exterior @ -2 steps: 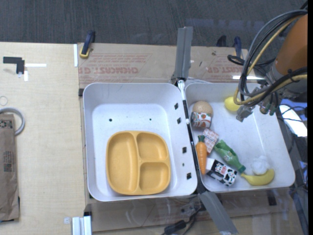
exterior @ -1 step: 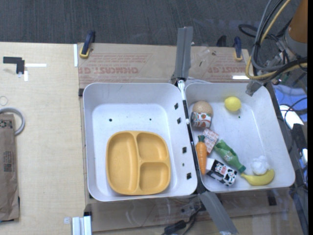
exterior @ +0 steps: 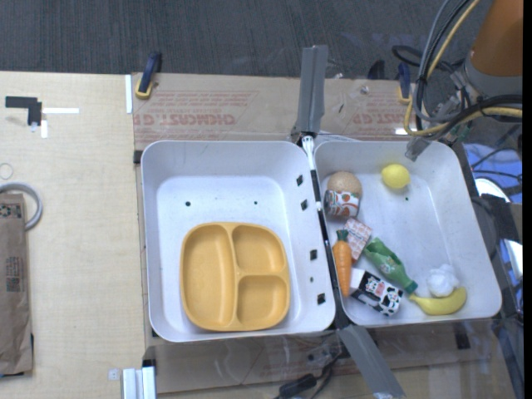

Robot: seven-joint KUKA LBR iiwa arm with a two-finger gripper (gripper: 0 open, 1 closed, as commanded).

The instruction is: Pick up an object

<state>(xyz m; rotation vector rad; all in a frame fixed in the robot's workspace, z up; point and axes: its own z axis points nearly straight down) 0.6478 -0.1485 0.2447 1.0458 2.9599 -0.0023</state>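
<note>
- The wide pale wooden table (exterior: 75, 223) carries everything; a brown paper bag (exterior: 14, 281) lies at its far left edge, well apart from the bins.
- My arm, a grey body with an orange band (exterior: 501, 23), sits up at the top right with its cables looping beside it. I cannot tell whether my jaws are spread or pressed together, and nothing is between them that I can make out.
- The step in hand, as I judge it, is the very start: I am off above the far right corner, no object chosen or reached for yet.
- The left shallow white plastic bin (exterior: 166, 173) holds one thing, a yellow-orange three-compartment plastic plate (exterior: 235, 275), lying flat near its front.
- The right shallow white plastic bin (exterior: 449, 223) holds the pickable clutter.
- A yellow toy banana (exterior: 440, 303) lies in its front right corner, touching a white crumpled lump (exterior: 443, 279).
- A round brown-and-white ball-like package (exterior: 342, 194) sits against the left wall.
- An orange toy carrot (exterior: 342, 264) lies just below it, beside a green wrapped packet (exterior: 385, 260) and a black-and-white cow-print carton (exterior: 378, 293).
- A small round yellow lemon-like ball (exterior: 396, 176) stands alone near the back, closest to me.
- My next move, I reckon, calls for dropping toward that lone yellow ball, since it has open floor around it; being round, it may roll off.
</note>
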